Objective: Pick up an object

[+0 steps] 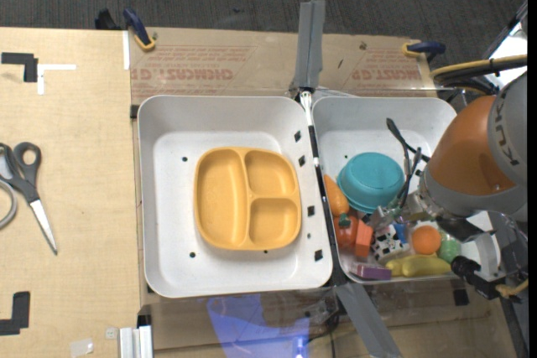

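— While the yellow banana (417, 266) lies along the right bin's (369, 115) near wall, where's the gripper (394, 218)?
— Just behind, low among toys beside the teal bowl (372, 178); its fingers' state can't be told. The left bin (159, 205) holds a yellow divided plate (247, 199).

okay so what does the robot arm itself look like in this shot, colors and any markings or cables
The arm enters from the right. It is a rounded, bulky body, mostly a broad orange band, with grey casing above and below it. Dark lettering shows on the grey part at the right edge, cut off and unreadable. Thin dark cables run beside it over the right bin. The end effector is too hidden to describe.
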